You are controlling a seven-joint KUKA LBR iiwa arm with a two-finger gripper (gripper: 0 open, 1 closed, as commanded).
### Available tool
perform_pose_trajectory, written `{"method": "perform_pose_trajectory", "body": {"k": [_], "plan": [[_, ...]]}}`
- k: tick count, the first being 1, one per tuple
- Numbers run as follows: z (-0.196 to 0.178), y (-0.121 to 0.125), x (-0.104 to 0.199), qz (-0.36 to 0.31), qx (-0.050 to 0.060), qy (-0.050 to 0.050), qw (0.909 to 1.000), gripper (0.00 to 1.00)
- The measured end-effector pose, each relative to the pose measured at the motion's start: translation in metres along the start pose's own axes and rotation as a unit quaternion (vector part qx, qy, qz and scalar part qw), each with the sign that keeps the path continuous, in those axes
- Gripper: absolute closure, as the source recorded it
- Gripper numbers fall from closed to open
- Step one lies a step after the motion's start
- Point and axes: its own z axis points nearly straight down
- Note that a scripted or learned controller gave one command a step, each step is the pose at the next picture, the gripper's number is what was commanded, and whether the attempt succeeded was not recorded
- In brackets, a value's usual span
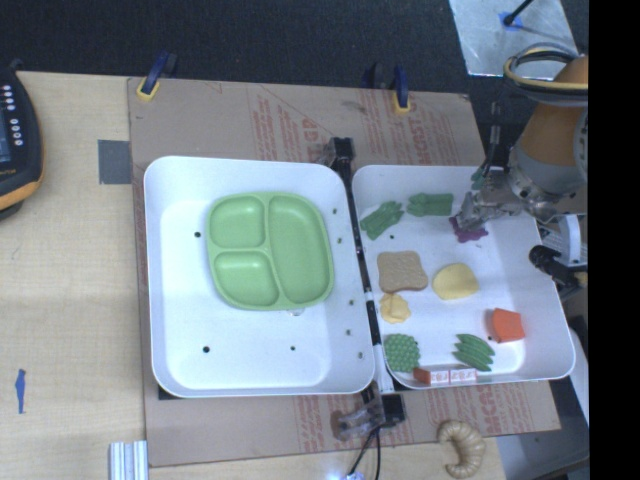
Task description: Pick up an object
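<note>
The hand (478,211) is hovering low in the right bin (540,368), sitting right over a purple piece (468,232); its grip state is impossible to tell.

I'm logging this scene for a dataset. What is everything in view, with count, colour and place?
Bins: 2, white, side by side on the bench.
Divided plate: 1, light green, left bin.
Leafy pieces: 2, dark green, right bin, top.
Purple item: 1, right bin, beneath the gripper.
Bread slice: 1, brown, right bin, middle.
Yellow pieces: 2, right bin, middle.
Orange block: 1, right bin, right side.
Green pieces: 2, right bin, near edge.
Clamps: 2, blue, far bench edge.
Gripper: 1, grey, above the purple item.
</note>
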Motion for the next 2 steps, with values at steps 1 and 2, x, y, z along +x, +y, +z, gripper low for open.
{"method": "perform_pose_trajectory", "body": {"k": [1, 2], "plan": [[-0.0998, -0.0300, 0.0333, 0.000, -0.002, 0.002, 1.0000, 1.00], [-0.0948, -0.0295, 0.0322, 0.000, 0.001, 0.002, 1.0000, 0.00]]}}
